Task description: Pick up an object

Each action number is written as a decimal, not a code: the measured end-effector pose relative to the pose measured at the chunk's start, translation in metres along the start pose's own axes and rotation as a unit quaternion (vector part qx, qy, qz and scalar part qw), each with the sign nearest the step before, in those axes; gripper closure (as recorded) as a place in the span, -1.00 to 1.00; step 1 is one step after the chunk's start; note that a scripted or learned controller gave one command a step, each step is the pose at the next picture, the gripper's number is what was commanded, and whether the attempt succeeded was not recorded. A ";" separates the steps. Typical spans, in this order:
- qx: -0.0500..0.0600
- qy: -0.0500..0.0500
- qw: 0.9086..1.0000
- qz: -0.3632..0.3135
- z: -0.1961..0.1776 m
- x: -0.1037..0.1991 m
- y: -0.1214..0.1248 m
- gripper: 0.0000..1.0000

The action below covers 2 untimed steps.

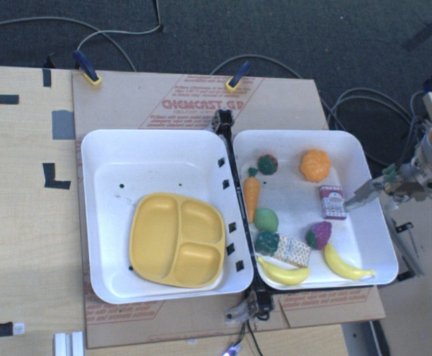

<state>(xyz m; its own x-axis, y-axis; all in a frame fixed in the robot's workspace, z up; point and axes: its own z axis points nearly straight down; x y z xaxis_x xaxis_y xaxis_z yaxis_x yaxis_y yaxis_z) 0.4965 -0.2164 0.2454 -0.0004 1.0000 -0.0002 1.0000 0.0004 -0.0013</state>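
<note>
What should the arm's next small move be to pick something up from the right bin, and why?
Probably ease the gripper a little further left and down, toward the small red box. The gripper sits at the right bin's right rim, holding nothing, and that box is the item nearest it, lying apart from the orange and the bananas.

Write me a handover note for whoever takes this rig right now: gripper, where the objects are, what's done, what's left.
Gripper: at the right bin's right rim, holding nothing that I can see.
Right bin holds an orange, small red box nearest the gripper, purple fruit, two bananas, carrot, green ball and more.
Left bin holds a yellow divided tray.
Done: no object lifted yet.
Left: descend, grasp one, lift.
</note>
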 end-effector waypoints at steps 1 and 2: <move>-0.004 -0.001 1.000 0.001 0.148 0.041 -0.009 -1.00; -0.004 0.000 1.000 0.000 0.139 0.043 -0.009 1.00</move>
<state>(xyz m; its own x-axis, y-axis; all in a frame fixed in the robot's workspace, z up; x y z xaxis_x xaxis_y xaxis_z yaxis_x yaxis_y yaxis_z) 0.4875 -0.1738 0.1067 -0.0014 1.0000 -0.0005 1.0000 0.0014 0.0075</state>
